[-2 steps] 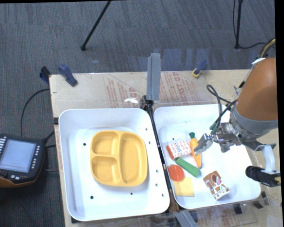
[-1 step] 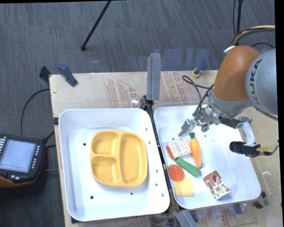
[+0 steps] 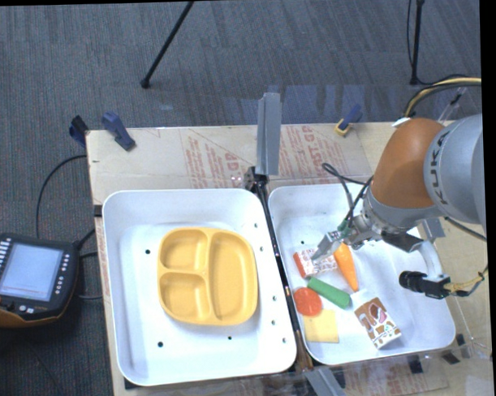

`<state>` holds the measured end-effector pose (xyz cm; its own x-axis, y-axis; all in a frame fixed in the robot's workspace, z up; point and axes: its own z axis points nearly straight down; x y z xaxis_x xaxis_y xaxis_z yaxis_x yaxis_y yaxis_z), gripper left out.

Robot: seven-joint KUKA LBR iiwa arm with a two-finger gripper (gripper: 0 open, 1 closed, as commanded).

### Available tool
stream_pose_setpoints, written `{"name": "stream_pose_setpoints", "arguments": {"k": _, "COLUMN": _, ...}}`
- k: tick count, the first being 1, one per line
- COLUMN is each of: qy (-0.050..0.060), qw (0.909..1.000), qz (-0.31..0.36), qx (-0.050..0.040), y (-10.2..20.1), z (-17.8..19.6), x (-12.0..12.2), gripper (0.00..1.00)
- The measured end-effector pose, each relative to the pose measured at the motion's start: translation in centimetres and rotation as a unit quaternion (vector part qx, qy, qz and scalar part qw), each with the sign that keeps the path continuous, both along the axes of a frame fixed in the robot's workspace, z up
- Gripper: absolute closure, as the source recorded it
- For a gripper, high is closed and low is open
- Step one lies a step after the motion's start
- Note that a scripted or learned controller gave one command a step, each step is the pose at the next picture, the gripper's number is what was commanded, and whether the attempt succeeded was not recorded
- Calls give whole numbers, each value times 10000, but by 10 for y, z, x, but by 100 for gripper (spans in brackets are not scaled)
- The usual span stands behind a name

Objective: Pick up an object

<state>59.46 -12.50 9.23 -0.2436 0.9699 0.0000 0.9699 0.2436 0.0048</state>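
Juice carton [image 3: 378,322] lies nearest the camera, below the tool [image 3: 329,245].
Tool fingers apart, astride small red-white carton [image 3: 305,263]; carrot [image 3: 346,266] just right.

A robotics lab, seen from above: I work at a plywood bench [image 3: 190,159] set on grey carpet [image 3: 64,61], its board held by blue clamps [image 3: 117,129]. 2 shallow white bins sit side by side on it, the left bin [image 3: 123,238] and the right bin [image 3: 415,317]. A teach pendant [image 3: 31,278] with a lit screen lies on the floor to the left, its cable trailing toward the bench. Thin black stand legs [image 3: 165,46] cross the carpet beyond, and my own cabling [image 3: 439,85] loops at right.
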Motion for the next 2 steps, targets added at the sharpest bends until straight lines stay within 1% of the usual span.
{"name": "stream_pose_setpoints", "arguments": {"k": 1, "qy": -19, "qw": 10000, "qz": -37, "qx": 0, "y": -2, "z": 10, "x": 1, "gripper": 100}}
{"name": "stream_pose_setpoints", "arguments": {"k": 2, "qy": 28, "qw": 9951, "qz": -984, "qx": 1, "y": 62, "z": 95, "x": 21, "gripper": 100}}
